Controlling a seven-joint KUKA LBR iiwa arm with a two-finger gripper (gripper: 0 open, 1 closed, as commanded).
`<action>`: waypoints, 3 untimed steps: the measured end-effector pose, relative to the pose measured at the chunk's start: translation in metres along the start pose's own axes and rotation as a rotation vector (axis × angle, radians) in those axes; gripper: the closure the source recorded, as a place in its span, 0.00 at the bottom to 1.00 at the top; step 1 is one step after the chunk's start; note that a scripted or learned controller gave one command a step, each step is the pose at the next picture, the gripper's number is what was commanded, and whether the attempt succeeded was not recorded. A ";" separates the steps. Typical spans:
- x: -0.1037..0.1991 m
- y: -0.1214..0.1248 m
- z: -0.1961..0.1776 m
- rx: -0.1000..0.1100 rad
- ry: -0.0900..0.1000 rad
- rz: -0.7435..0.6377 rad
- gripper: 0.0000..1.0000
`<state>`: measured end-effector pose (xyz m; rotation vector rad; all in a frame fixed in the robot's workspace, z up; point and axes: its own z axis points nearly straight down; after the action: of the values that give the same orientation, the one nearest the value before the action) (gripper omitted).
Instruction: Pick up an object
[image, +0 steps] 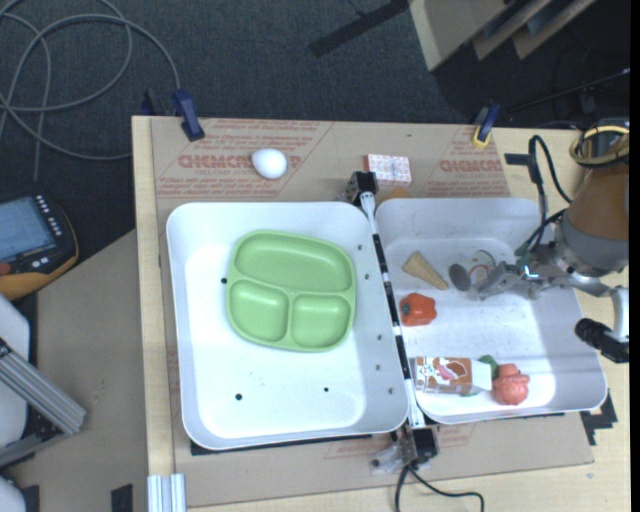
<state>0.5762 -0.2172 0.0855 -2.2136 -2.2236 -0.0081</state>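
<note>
- The grey metal tool (478, 276) sits in the right white bin (520, 220), upper middle of the frame.
- I cannot tell how wide it is.
- The tan cone-shaped wedge (423, 268) lies just left of it, long side slanting.

Bench (160, 300): two white bins (200, 330), white egg (268, 162), small box (389, 168).

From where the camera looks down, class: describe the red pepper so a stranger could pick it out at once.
Find the right-hand white bin, where the gripper reaches in. Against its left wall, about midway, lies the red pepper, below a tan wedge and above a small carton. It is glossy, solid red, unlike the paler strawberry further down.
</note>
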 end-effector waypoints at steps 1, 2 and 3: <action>0.066 0.067 0.001 -0.002 -0.006 0.001 0.00; 0.082 0.091 0.001 -0.002 -0.008 0.002 0.00; 0.082 0.093 -0.012 -0.008 -0.011 0.001 1.00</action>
<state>0.6691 -0.1346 0.0982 -2.2242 -2.2321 -0.0056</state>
